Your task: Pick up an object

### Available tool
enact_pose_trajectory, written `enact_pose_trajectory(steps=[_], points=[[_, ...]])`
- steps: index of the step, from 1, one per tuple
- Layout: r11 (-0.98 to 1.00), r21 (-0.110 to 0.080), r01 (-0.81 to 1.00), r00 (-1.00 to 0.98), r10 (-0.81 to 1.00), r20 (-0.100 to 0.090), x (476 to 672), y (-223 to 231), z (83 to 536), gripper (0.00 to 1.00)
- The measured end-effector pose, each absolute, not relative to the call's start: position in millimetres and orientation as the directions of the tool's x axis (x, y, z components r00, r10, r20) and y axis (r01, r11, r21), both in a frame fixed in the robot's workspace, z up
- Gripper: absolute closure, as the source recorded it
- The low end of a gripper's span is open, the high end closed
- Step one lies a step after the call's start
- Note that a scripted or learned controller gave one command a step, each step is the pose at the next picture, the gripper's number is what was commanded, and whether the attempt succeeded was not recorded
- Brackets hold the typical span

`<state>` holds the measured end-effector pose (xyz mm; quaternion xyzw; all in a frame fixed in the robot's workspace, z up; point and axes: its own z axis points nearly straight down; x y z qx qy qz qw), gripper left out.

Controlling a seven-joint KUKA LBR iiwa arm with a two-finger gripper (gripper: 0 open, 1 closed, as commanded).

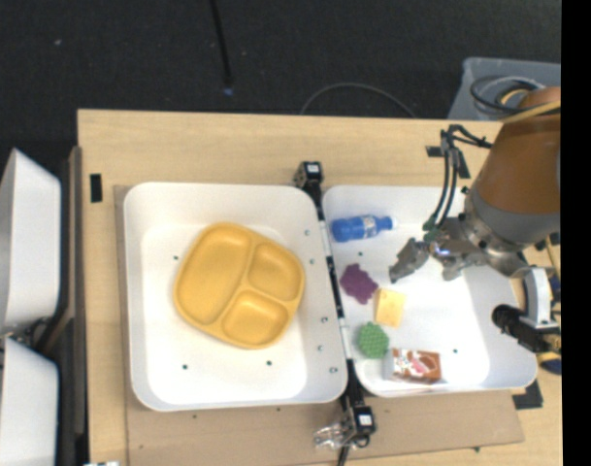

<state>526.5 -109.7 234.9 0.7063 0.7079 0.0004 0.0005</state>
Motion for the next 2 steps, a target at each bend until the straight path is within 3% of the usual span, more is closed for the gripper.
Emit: enact_pose_trajectory(steps=[2], points=[[-0.002, -0.005, 1.000, 0.002, 1.000, 0.000, 519.8, -104, 137, 0.00]])
